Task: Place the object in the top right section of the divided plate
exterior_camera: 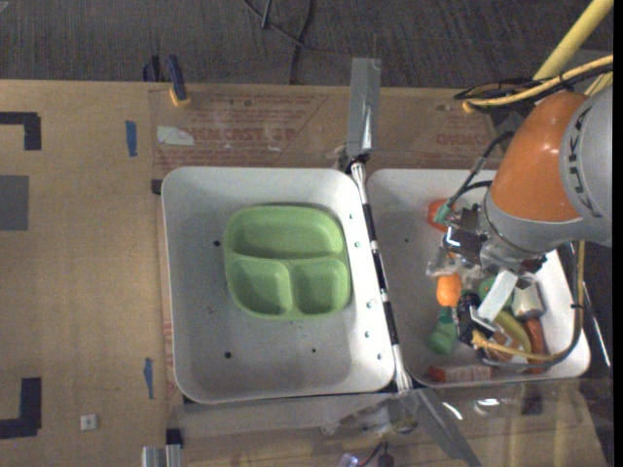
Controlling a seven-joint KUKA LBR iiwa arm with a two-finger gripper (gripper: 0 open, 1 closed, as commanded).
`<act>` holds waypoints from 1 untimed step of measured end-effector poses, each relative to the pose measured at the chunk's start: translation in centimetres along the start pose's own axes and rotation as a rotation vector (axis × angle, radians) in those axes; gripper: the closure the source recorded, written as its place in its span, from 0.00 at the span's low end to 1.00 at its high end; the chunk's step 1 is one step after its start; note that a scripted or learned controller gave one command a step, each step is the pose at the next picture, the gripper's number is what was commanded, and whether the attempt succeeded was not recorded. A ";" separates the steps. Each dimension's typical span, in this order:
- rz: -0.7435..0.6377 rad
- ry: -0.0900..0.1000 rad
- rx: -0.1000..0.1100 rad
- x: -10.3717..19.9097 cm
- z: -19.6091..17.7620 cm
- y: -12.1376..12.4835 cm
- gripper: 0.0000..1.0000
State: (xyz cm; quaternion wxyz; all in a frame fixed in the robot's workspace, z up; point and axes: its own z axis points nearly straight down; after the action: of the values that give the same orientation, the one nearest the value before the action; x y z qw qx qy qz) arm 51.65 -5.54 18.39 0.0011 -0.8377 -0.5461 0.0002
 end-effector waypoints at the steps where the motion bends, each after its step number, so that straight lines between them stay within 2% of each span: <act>1: 0.183 -0.002 -0.001 2.6 -6.7 2.7 1.00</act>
State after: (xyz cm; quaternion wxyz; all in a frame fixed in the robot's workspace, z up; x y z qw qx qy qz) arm 55.14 -4.23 25.08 0.0000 -0.8842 -0.4672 0.0008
